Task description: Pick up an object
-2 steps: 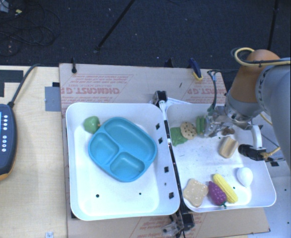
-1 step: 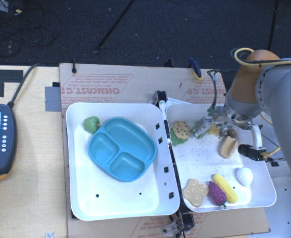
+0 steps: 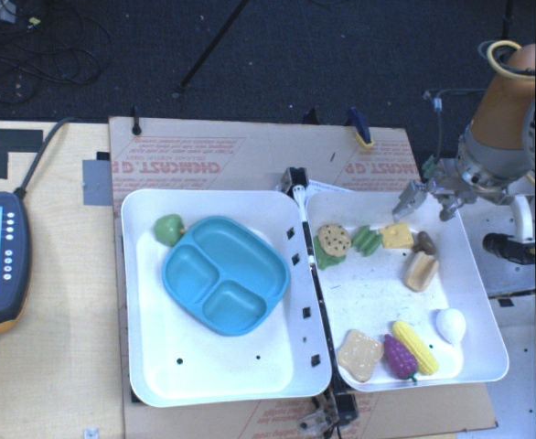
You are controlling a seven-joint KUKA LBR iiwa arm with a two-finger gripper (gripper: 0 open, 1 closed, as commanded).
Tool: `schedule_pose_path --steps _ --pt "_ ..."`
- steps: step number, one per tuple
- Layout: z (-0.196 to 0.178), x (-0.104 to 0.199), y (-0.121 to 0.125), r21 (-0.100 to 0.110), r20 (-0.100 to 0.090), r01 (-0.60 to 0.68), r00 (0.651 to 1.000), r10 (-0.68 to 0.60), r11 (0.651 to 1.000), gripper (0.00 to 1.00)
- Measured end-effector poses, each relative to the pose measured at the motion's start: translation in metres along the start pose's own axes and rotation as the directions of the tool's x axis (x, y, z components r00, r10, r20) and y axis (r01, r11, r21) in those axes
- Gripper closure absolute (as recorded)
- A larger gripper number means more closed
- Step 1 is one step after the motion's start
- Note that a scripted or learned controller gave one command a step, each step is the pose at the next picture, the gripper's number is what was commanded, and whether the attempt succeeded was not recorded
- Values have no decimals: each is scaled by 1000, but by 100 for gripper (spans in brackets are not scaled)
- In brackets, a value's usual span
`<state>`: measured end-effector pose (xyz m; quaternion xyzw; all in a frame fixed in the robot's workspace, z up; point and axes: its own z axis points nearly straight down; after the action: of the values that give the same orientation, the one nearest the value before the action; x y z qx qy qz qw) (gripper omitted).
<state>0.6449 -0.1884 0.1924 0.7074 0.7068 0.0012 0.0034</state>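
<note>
Over the right white plastic bin (image 3: 483,300), at its one o'clock corner: two-finger gripper (image 3: 425,208) on the grey arm with orange band (image 3: 501,117). Jaws apart, nothing between them, fingertips above the bin's far rim.

Closest below, at the gripper's seven o'clock: yellow cheese wedge (image 3: 397,236). At its six o'clock: small brown lump (image 3: 424,241), with tan bread chunk (image 3: 421,271) just beyond.

Along the bin's twelve o'clock edge, left of the wedge: green leafy toy (image 3: 367,240) and round chip cookie (image 3: 333,240).

At the bin's five to six o'clock: white egg (image 3: 450,325), yellow corn cob (image 3: 414,347), purple grape bunch (image 3: 399,358) touching the cob, and pale toast slice (image 3: 359,355).

In the left white plastic bin (image 3: 149,337): blue divided plastic plate (image 3: 225,274) at centre, green ball (image 3: 168,230) at its ten o'clock, touching.
</note>
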Motion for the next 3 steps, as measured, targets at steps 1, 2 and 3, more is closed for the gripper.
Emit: schedule_pose_path --steps 1,2,3 --pt "92 -9 -37 2 -2 2 1000 -2 1000 0" --pt "103 -18 1 3 -1 5 1000 -5 1000 0" --pt "5 -26 0 -1 0 -1 1000 1 1000 0"
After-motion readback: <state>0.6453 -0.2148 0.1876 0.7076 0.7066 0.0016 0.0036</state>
